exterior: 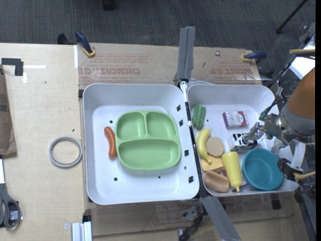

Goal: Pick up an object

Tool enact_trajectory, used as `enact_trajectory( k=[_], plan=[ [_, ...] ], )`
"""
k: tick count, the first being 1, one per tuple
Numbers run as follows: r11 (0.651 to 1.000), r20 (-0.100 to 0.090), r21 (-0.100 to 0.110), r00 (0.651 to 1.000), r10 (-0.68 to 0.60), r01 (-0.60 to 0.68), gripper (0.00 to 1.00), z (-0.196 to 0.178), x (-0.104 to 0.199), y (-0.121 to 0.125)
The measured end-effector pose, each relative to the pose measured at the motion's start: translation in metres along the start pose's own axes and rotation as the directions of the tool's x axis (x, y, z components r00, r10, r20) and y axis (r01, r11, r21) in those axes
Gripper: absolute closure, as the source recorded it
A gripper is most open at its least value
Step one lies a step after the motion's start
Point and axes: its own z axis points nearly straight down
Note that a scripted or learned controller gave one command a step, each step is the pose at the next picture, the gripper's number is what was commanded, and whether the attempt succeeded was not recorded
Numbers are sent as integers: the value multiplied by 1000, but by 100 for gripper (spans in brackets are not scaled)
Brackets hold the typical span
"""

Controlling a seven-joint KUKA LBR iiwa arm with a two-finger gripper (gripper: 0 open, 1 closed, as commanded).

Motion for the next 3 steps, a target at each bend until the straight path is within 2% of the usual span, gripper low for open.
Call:
enact_trajectory(
  k=[1,2,3],
  plan=[
    [949,2,-33,949,-315,315,0,12,-20,-25],
    [990,4,-26,990,-139,139,0,13,21,-25],
    [932,8,-29,932,-361,361,0,16,5,-38]
  ],
)
